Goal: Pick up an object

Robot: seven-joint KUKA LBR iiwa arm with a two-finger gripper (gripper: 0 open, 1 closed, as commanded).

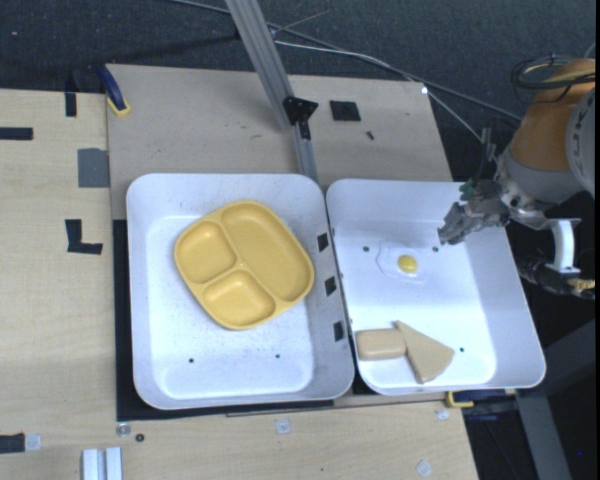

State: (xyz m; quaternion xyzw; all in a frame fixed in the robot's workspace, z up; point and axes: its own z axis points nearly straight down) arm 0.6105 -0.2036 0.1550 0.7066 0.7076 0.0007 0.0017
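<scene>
The right bin (pixel 500 298) holds a fried egg (pixel 405 263), white with a yellow yolk, near its middle. At that bin's front lie a tan block (pixel 379 344) and a tan wedge (pixel 425 353), touching each other. A yellow divided plate (pixel 244 263) lies in the left bin (pixel 160 298). My gripper (pixel 458 223) hangs over the right bin's back right part, to the right of the egg and apart from it. I see nothing held in it.
A grey metal pole (pixel 265 53) slants up from a black clamp (pixel 300 108) behind the bins. Cables run across the dark floor at the back. The wooden bench (pixel 40 268) stretches to the left, marked with black tape.
</scene>
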